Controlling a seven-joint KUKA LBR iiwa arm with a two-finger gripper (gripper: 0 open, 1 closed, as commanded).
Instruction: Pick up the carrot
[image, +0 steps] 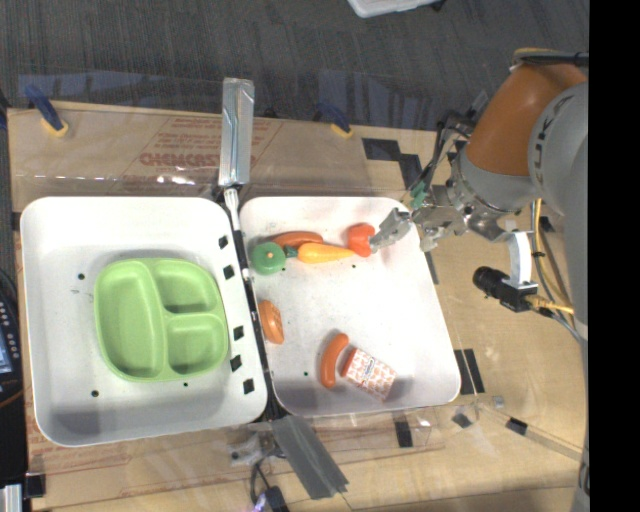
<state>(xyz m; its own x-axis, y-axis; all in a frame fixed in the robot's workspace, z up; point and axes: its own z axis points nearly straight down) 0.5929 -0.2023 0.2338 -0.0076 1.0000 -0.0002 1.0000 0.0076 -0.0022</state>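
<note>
The carrot (322, 254) lies in the back part of the right bin (420, 330). It is a tapered orange body with a round green top (267, 257) pointing toward the divider. A darker red-orange long piece (297, 239) lies just behind it. A small red-orange rounded piece (360, 238) sits at the carrot's right tip. My gripper (388, 232) is low at the bin's back right, right beside that rounded piece and just right of the carrot's tip. Nothing can be seen held in it.
In the same bin, an orange chunk (271, 322) rests by the left wall. A sausage-like piece (333, 360) and a white and red packet (368, 373) lie near the front. The left bin holds a green divided plate (160, 318). A metal post (236, 130) stands behind the divider.
</note>
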